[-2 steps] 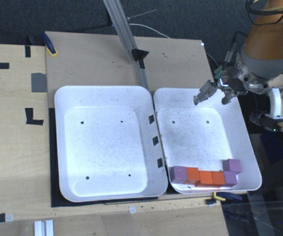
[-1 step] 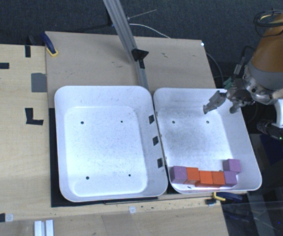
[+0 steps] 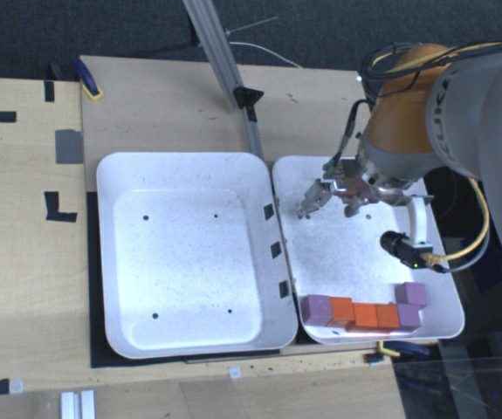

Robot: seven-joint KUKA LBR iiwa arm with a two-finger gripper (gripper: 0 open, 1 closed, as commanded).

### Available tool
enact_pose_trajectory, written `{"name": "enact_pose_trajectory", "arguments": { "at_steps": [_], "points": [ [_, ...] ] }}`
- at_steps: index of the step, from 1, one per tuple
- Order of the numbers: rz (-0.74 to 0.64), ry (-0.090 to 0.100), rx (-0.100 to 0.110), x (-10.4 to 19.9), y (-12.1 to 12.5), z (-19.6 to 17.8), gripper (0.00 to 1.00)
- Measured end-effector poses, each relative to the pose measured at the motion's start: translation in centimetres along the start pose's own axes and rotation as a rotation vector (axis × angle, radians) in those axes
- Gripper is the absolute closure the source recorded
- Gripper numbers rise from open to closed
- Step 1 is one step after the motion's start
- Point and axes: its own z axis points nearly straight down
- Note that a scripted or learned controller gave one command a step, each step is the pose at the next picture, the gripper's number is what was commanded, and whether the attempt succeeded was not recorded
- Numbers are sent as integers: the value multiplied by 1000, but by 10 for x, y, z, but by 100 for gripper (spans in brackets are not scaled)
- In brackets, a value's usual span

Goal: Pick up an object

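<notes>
Fingers [image 3: 313, 201]: splay looks slight, nothing between them; gripper [image 3: 320, 197] hangs over the right bin's [image 3: 355, 260] far-left part, near the wall it shares with the left bin [image 3: 181, 251]. Left bin bears no pickable item. Target candidates: row of blocks [image 3: 364, 312] along the right bin's near edge, running left to right — purple, orange, orange, purple at the near-right corner. Row lies toward the near edge and rightward from the fingers, well apart. Blocks touch; an end block looks easiest.

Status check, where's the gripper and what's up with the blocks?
Gripper hovering over right bin, upper part. Purple and orange blocks lined along its near wall, untouched. Nothing between them.
</notes>
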Motion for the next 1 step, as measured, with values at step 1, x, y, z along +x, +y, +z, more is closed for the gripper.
{"name": "enact_pose_trajectory", "arguments": {
  "at_steps": [1],
  "points": [
    [6, -5, -2, -29, 75, 90, 0]
  ]
}}
